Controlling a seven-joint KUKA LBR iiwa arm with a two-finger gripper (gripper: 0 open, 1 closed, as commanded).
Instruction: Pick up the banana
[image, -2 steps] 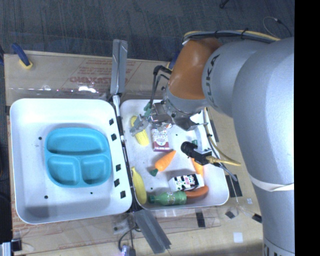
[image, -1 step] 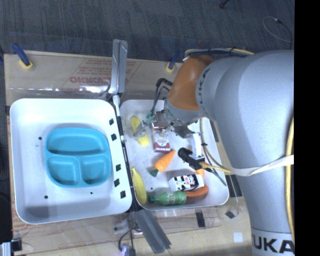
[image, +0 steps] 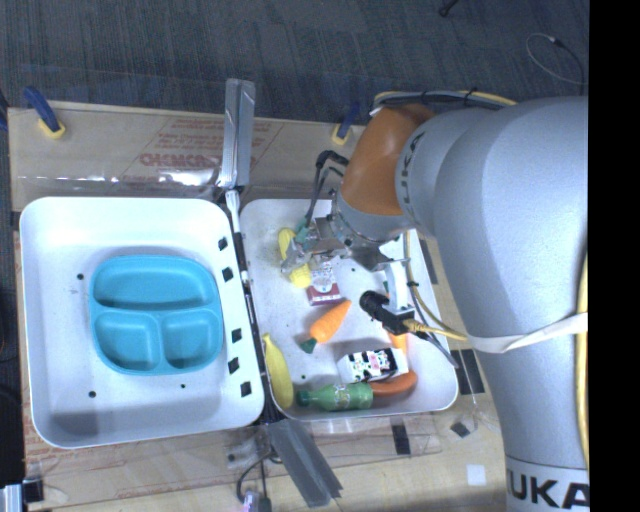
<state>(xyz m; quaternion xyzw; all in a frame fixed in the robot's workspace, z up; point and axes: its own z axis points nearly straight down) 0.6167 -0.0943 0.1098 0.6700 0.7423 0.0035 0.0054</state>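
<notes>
Down at the near left edge of the right bin (image: 430, 398) lies the banana (image: 277, 372), yellow, stretched along the bin's left wall with nothing gripping it. Just beside its lower end a green bottle (image: 335, 398) lies on its side, and next to that sits a black-and-white patterned item (image: 367, 364) resting against something orange-red (image: 396, 383). A toy carrot (image: 328, 322) lies tilted near the middle of the bin, above the banana and apart from it. Farther up, the jaws (image: 312, 250) hang low over the bin's far end, close to a small yellow thing (image: 293, 257) and a dark red packet (image: 324, 292); I cannot tell whether they are open or closed. The grey arm (image: 500, 230) covers the right side of the bin. In the left bin (image: 50, 330) rests a blue divided tray (image: 156, 312).
</notes>
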